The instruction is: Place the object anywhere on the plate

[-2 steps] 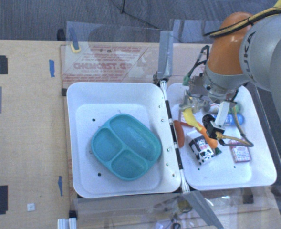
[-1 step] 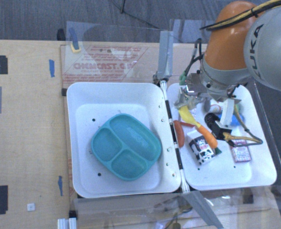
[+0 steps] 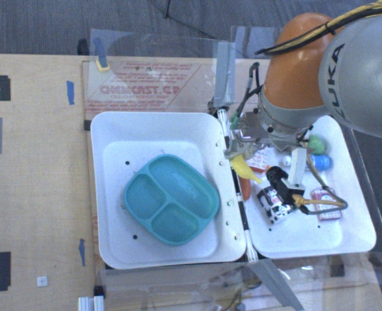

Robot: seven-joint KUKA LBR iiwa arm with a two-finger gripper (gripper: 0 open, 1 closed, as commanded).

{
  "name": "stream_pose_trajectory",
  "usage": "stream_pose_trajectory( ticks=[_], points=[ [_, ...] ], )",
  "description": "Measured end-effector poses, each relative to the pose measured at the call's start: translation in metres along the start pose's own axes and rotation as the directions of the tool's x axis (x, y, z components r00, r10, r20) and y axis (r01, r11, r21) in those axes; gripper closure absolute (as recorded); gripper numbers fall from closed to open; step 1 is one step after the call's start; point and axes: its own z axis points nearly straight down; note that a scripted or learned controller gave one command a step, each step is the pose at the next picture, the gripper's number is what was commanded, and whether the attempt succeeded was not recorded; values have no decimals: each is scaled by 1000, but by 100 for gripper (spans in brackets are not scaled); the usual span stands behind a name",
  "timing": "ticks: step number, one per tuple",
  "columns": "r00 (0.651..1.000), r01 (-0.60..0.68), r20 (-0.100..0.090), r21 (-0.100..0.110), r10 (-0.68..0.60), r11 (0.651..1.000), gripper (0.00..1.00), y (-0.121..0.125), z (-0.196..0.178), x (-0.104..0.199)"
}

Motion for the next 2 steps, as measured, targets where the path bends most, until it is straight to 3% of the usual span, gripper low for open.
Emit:
stream_pose_trajectory(
  ticks=[1,2],
  points=[
    [1000,-15,0,0,15,1000,100,-39,25,27],
    [1000,-18,0,-1,18,1000,0,-39,24,26]
  ],
)
